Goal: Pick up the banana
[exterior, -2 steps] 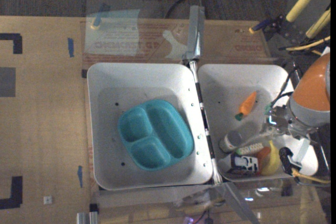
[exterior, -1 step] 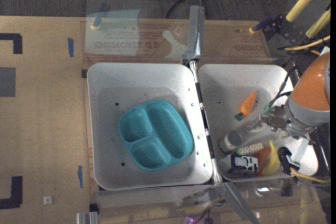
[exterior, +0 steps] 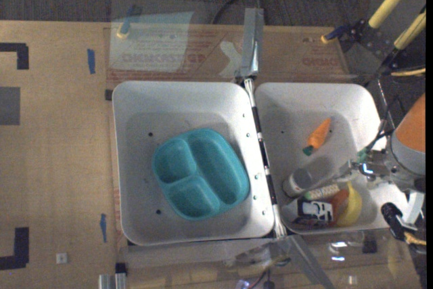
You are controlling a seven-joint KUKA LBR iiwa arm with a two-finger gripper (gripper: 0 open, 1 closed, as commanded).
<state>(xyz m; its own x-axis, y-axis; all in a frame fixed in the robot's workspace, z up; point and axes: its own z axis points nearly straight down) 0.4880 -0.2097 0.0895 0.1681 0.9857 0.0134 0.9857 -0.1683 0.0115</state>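
- Below, two white bins sit side by side on a bench; the left bin (exterior: 128, 145) holds a teal divided plate (exterior: 201, 174), lying flat near its middle.
- Over in the right bin (exterior: 284, 105), the banana (exterior: 352, 208) lies in the near right corner, touching an orange item and a dark packet (exterior: 315, 209).
- Farther off rests a toy carrot (exterior: 318, 135).
- Reaching in from the right, the gripper (exterior: 362, 168) hangs just above the banana, probably lining up a grasp; whether its fingers are spread or closed cannot be told.

You can read nothing for certain: the clear sheet (exterior: 154, 42) at the bench's (exterior: 54, 145) far edge carries faint reddish print, too blurred to decipher.
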